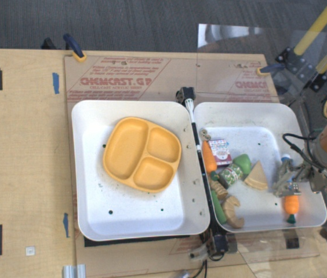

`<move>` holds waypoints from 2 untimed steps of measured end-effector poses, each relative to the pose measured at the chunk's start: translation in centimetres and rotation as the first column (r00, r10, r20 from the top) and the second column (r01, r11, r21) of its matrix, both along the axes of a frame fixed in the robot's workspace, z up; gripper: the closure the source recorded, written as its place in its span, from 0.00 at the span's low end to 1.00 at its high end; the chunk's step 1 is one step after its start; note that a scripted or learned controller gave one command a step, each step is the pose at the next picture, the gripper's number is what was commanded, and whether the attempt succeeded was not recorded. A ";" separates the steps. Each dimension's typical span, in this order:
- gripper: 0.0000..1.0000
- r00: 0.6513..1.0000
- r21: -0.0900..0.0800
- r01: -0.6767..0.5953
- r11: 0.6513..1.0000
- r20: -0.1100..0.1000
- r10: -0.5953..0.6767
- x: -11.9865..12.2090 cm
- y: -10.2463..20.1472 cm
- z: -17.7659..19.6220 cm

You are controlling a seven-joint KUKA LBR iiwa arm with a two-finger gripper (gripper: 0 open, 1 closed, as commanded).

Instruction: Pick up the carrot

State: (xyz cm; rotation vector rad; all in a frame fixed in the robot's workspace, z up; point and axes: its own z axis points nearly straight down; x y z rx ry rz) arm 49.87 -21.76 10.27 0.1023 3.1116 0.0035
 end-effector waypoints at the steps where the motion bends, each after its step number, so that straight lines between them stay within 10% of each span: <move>1: 0.00 1.000 0.001 0.000 1.000 -0.002 0.000 -0.1 0.0 -0.1; 2: 0.00 0.905 -0.004 -0.426 0.905 -0.008 0.426 -1.1 0.0 -1.2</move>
